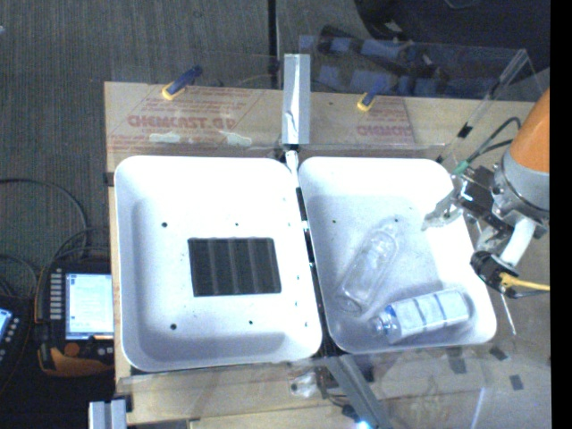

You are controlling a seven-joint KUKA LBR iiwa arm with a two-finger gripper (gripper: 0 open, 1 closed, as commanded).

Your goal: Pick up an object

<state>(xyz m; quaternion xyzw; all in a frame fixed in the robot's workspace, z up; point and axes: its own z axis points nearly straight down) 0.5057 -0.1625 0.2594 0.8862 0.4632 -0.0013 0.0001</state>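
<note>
Below, dark grey carpet around a wooden bench [206,119], with cables and a small screen device [82,304] at 9 o'clock of the frame. On the bench, two white bins side by side: left bin [143,195] and right bin [420,181]. Counted: two bins, two bottles, one dark ribbed pad, one arm. In the left bin, just the dark ribbed pad [234,265], near its middle. In the right bin, a clear empty bottle [368,264], lying slanted near the middle, cap end toward 1 o'clock, and a labelled bottle [424,315], lying at about 5 o'clock of that bin, cap toward 8 o'clock, near the front wall. Close together, these two, perhaps touching at the low end; hard to tell. At 3 o'clock of the right bin, the gripper [444,213], hanging over the bin's right rim, above and well apart from both bottles. State of the hand: cannot tell, too small and too cluttered with hoses to read. Nothing seen between its tips. Step in hand, as a judgement: approach only, no grasp yet. Next move probably calls for travel toward 8 o'clock over the clear bottle, wrist turned across the bottle's long axis, then descent. Risk: smooth round plastic, likely to roll or slip away.
</note>
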